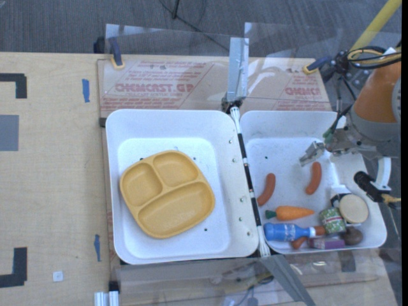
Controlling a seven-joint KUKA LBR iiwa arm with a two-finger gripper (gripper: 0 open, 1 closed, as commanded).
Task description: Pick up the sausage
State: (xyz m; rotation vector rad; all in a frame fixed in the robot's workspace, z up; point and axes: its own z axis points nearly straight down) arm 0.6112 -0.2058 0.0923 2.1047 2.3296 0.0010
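The claw [312, 153] hangs over the right bin [284, 123], its grey fingers slightly parted and holding nothing. Just at its five o'clock lies one sausage [313, 178], apart from the fingertips. A second sausage [266, 189] lies at the claw's eight o'clock, near the bin's left wall. A carrot [294, 213] lies at six o'clock, a blue bottle [287, 232] beyond it. The left bin [127, 129] holds a yellow divided plate [167, 193]. Both bins sit on the worktop [44, 171].
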